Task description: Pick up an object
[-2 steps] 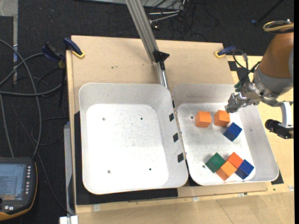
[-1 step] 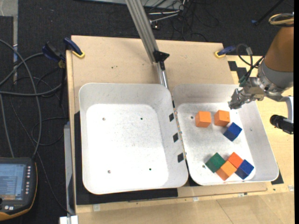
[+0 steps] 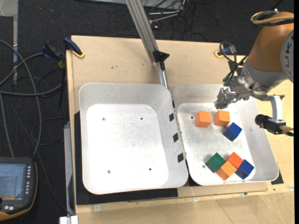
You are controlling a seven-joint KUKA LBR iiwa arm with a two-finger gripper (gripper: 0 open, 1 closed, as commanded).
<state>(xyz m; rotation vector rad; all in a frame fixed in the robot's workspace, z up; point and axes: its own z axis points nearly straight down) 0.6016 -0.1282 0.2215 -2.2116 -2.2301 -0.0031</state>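
While the arm (image 3: 271, 45) leans in from the right, its orange band high above the bench (image 3: 117, 55), the wrist bends down and left so that the hand (image 3: 224, 101) hangs low over the far part of the right bin (image 3: 266, 148). From where I stand its dark tip is a blur, and I cannot tell whether it is clenched or released; nothing shows gripped in it. Just below the tip sits an orange cube (image 3: 222, 118), perhaps touching it, with a second orange block (image 3: 202, 119) just beside that to the left and a blue cube (image 3: 232, 131) near its lower right. Toward the near edge of the same bin a green cube (image 3: 215, 162), two more orange blocks (image 3: 230, 165) and another blue block (image 3: 244, 169) huddle together, touching. The left bin (image 3: 88, 125) lies beside it, edges meeting.
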